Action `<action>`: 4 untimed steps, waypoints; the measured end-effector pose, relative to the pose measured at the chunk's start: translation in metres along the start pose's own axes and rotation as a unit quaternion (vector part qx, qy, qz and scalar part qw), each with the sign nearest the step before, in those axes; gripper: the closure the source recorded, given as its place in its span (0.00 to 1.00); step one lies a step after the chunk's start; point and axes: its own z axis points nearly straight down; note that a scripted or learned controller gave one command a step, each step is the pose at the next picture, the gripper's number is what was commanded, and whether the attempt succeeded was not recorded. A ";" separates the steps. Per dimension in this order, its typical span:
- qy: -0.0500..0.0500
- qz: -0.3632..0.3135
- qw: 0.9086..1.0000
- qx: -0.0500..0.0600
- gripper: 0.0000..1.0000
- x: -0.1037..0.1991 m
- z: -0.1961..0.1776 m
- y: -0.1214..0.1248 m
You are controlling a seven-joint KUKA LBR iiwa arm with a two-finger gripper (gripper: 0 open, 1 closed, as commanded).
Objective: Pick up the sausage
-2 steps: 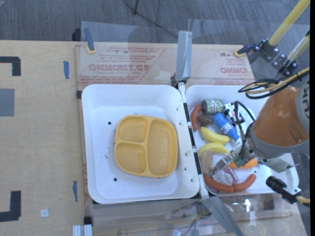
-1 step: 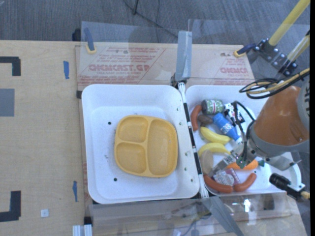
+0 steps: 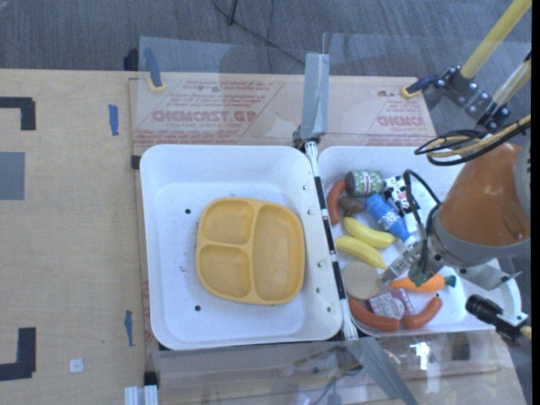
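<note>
Sausage (image 3: 396, 317) lies curved along the lower edge of the right bin (image 3: 472, 317), touching a carrot (image 3: 419, 283) and a tan disc (image 3: 363, 281). Gripper (image 3: 412, 264) hangs just above it; I cannot tell its finger state. Best descend across the middle, clear of neighbours. Arm (image 3: 485, 205) enters from right, wrist angled down-left

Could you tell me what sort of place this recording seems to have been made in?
Most likely a robotics lab bench set up for pick-and-place trials. Two shallow white bins sit side by side on a wooden bench, toy food such as a sausage and bananas fills one, and loose cables trail across the floor.
</note>
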 end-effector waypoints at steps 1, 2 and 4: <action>0.005 0.129 0.992 0.008 1.00 -0.036 0.012 0.054; 0.005 0.128 0.992 0.006 0.00 -0.035 0.013 0.056; 0.002 0.208 0.978 0.006 0.00 -0.032 0.013 0.063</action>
